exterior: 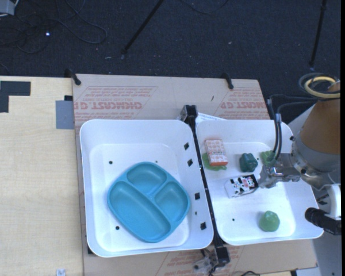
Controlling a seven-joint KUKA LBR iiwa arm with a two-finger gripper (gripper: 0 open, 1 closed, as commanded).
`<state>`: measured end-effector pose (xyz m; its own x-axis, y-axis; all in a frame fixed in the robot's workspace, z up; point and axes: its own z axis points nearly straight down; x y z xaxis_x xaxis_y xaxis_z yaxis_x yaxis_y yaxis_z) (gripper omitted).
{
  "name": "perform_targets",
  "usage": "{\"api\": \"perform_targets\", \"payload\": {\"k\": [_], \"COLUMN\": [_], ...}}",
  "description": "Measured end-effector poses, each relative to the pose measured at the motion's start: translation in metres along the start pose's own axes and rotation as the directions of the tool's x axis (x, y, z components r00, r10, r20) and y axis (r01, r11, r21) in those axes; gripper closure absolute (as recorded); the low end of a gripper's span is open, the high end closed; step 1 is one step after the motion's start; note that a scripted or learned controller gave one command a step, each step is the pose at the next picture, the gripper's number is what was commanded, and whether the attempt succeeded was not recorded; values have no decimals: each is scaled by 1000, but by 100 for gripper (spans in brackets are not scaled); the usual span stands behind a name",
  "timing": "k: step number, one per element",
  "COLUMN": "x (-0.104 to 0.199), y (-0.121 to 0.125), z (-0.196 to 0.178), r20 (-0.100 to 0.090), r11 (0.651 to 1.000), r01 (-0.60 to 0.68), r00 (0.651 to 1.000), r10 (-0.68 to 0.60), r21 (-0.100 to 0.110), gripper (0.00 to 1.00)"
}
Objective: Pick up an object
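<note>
Nearest me, the green ball (269, 221) looks light and squashy, so I'd pinch its middle; pincer (268, 176) state I cannot tell.

Probably a robotics lab, white bins (139, 128) on cardboard (161, 96), floor cables (75, 16)

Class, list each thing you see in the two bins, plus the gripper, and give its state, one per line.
Blue divided plate: lying flat in the left bin.
Red and white packet: lying in the right bin.
Dark green object: resting loose.
Black and white object: lying beside the gripper.
Light green object: resting loose.
Gripper: low in the right bin.
</note>
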<state>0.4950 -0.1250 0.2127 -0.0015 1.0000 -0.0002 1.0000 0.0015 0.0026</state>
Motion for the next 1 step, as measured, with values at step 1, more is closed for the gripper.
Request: {"api": "perform_targets", "payload": {"k": [1], "x": [-1], "y": [1], "z": [-21], "r20": [-1], "r11": [1000], "r01": [0], "r00": [1000], "r10": [0], "r21": [2], "gripper": [100]}}
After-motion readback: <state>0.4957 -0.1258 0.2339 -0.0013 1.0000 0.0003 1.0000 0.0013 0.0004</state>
